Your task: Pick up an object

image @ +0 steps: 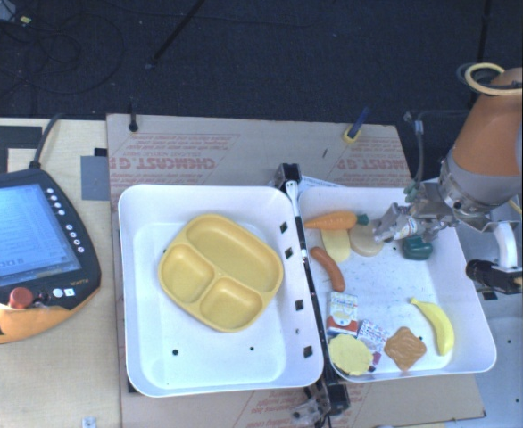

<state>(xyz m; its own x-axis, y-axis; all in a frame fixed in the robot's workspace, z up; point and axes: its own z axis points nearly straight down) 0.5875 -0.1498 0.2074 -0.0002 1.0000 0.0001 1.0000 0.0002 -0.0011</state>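
Note:
My gripper (pixel 402 227) hangs over the upper right part of the right bin (pixel 476 346), coming off the grey arm with its orange band at the right edge. A small teal object (pixel 417 249) lies just below and right of it. A round beige piece (pixel 366 242) sits just to its left. Further left lie a carrot (pixel 331 220), a pale yellow slice (pixel 336 244) and a sausage (pixel 328 268). A banana (pixel 436 325), a brown cookie (pixel 405 348), a yellow disc (pixel 351 355) and two small packets (pixel 344 309) fill the near part of that bin.
The left bin (pixel 145 346) holds a yellow divided plate (pixel 221 271). A black divider (pixel 302 266) runs between the bins. A control tablet (pixel 25 248) lies on the bench at the far left. Cardboard (pixel 217 145) lies under both bins.

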